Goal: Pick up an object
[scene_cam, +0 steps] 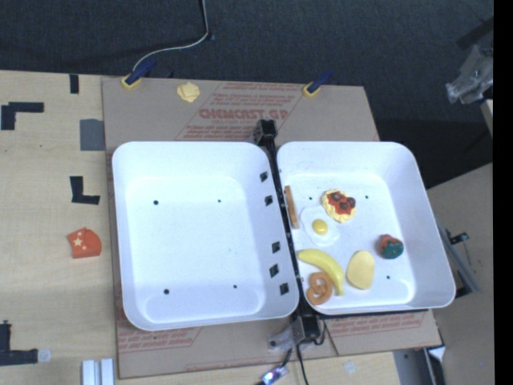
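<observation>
The right white bin [417, 184] holds several toy foods. A pizza-like piece [339, 204] with red topping lies near its middle, and a fried egg [320, 228] sits just below it. A yellow banana [322, 265] curves along the front left, with a brown pretzel [319, 288] at its lower end. Next to the banana is a pale yellow oval piece [361, 269]. A small red and green object [390, 247] lies towards the right wall. A thin brown strip [290, 205] lies along the left wall.
The left white bin [128, 215] adjoins the right one along a black hinge strip [274, 215]. A small yellow object [188, 92] lies on the cardboard behind the bins. An orange piece [85, 243] sits on the bench at left. Grey metal hardware [471, 79] shows at the upper right.
</observation>
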